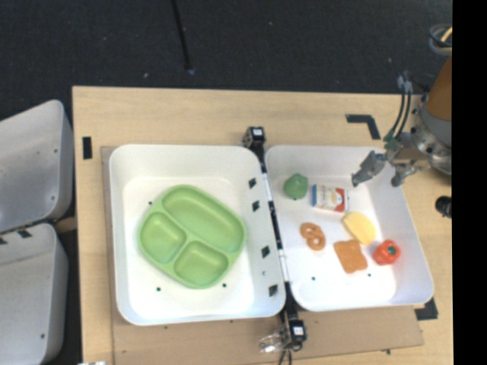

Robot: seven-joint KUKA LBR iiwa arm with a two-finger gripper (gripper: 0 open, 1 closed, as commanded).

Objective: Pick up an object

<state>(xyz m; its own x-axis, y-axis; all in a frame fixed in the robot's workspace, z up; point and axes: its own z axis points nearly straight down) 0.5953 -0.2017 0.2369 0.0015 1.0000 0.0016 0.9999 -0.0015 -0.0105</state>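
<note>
The right bin (403, 284) holds several toy foods: a green ball-like piece (296, 186), a small white and red carton (329, 198), a pretzel (312, 236), a yellow piece (360, 226), a brown toast slice (351, 256) and a red tomato (386, 252). My gripper (383, 169) hovers over the bin's upper right corner, open, its two fingers spread with nothing between them. It stands to the right of the carton and above the yellow piece.
The left bin (125, 295) holds a green divided plate (192, 236). A divider with black clips (268, 226) runs between the bins. The arm (434, 128) comes in from the right edge over the wooden bench (183, 116).
</note>
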